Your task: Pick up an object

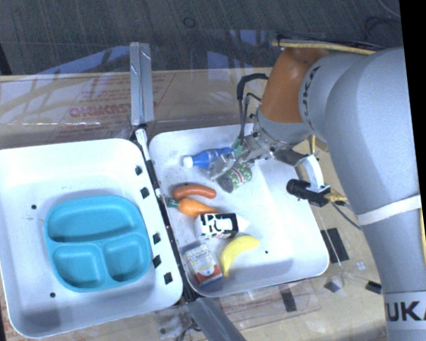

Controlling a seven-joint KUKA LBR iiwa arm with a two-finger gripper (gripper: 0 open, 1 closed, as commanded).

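I see the gripper low in the right bin, right of frame centre, on a crumpled green-patterned packet beside a blue bottle. I cannot tell whether it grips. Carrots and a banana lie below.

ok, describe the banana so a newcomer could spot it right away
Look in the right bin, the one crowded with small things, and go to its near edge. The banana lies there, just below a black-and-white toy and right of a small box. It is the only plain yellow, curved thing; the carrots further up are orange.
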